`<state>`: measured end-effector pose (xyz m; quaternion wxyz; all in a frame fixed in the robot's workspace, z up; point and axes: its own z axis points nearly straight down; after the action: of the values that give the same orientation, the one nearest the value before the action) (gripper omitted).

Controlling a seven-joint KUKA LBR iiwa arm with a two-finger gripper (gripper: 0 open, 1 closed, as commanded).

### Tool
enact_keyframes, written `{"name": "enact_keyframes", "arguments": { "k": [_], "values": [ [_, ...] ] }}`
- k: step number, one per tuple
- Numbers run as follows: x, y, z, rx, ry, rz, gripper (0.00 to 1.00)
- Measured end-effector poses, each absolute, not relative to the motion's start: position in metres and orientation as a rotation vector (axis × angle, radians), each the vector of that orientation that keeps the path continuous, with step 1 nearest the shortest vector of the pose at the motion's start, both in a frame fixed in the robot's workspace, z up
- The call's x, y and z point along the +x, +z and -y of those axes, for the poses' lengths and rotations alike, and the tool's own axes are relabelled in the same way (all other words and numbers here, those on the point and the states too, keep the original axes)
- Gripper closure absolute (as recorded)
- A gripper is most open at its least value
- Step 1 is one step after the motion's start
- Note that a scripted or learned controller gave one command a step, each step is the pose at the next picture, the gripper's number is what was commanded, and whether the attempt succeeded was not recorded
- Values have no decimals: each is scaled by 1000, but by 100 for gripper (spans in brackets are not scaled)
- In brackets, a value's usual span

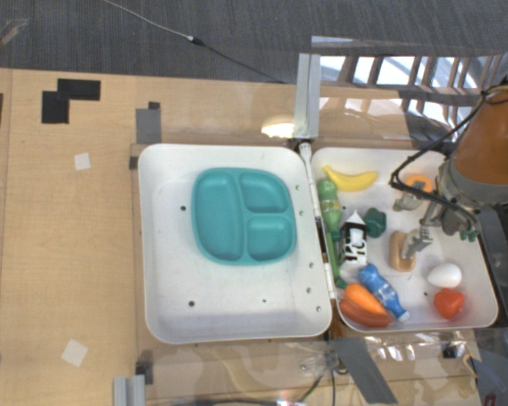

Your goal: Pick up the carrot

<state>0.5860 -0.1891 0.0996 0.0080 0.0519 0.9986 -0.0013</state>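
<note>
The carrot [359, 298] lies in the lower left corner of the right bin [478, 320], close to the bin's left wall and lower rim, with a blue bottle [381, 289] lying across its upper side and a red-brown sausage-like piece [364, 315] just below it. Above them stand a black-and-white cow figure [354, 240], a green vegetable [328, 200] along the left wall, a banana [350, 178] and a dark green piece [374, 222]. The gripper [416, 245] hangs over a tan bread-like piece [400, 252], well right of the carrot; whether it is parted or closed I cannot tell. A white egg [444, 275] and a red tomato [449, 303] sit lower right. The left bin [165, 311] holds a teal divided plate [242, 215], with bare white floor around it. The wooden tabletop [59, 252] is open at left.
</note>
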Motion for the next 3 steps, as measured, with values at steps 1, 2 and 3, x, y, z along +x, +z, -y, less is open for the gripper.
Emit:
{"name": "enact_keyframes", "arguments": {
  "k": [1, 2, 3],
  "values": [
    [577, 96, 205, 88, -4, -3117, 0],
    [519, 97, 207, 200, -10, -3105, 0],
    [498, 97, 207, 128, -13, -3105, 0]
  ]
}}
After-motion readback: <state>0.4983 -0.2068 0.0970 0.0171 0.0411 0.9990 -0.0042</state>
